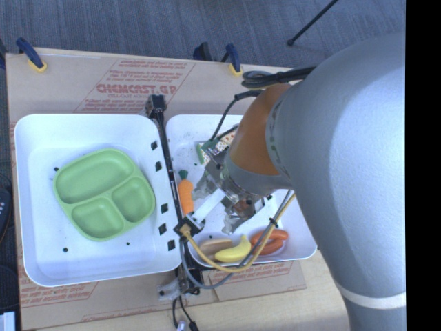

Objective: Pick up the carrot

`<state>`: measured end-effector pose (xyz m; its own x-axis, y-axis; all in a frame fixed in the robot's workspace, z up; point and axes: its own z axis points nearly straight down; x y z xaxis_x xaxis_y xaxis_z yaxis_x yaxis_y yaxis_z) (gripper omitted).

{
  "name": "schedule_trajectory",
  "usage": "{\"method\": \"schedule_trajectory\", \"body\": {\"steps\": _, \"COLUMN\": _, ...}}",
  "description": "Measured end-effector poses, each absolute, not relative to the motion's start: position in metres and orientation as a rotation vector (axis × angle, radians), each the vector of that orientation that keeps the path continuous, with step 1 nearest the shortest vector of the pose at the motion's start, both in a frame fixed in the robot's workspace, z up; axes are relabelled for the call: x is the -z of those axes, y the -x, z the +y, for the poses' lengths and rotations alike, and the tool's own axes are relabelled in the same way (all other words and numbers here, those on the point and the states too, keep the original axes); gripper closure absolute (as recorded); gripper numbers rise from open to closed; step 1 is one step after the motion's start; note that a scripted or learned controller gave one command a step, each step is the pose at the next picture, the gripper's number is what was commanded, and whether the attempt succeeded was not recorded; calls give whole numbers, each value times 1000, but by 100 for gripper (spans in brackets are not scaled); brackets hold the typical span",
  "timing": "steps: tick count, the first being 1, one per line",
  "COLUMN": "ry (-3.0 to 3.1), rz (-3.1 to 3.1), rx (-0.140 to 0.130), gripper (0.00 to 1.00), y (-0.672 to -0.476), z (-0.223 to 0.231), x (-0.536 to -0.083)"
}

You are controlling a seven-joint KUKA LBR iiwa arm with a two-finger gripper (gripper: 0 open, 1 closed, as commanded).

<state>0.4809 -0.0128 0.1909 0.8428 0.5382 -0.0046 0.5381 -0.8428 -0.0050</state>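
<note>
Fingers (213, 218) look spread apart, pale and blade-like, low in the right bin (303, 248), with nothing seen between them; the wrist above partly covers them, so their tips are hard to make out. The carrot (185, 197) lies just beside them on the side toward the left bin (27, 205), close along the right bin's left wall. It is a short, smooth orange taper with a small green top pointing to the worktop's far edge.

Toward the near edge of the right bin sit a curved yellow banana (233, 252), a glossy red-orange piece (271, 240) and a tan rounded piece (212, 243); the last two are partly hidden by a yellow cable (265, 234) and I cannot tell what they are. The arm (344, 157), smooth grey with an orange band, covers most of the right bin's right half.

A matte green plate (103, 193) with three compartments rests in the left bin, with bare white floor all round it. Both bins stand on printed brown cardboard (131, 81), held by blue clamps (31, 54) at the worktop's far edge.
</note>
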Motion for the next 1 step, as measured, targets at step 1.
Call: {"method": "schedule_trajectory", "body": {"steps": 1, "ry": 3012, "rz": -880, "rx": -9, "gripper": 0, "y": -481, "z": -13, "x": -191}}
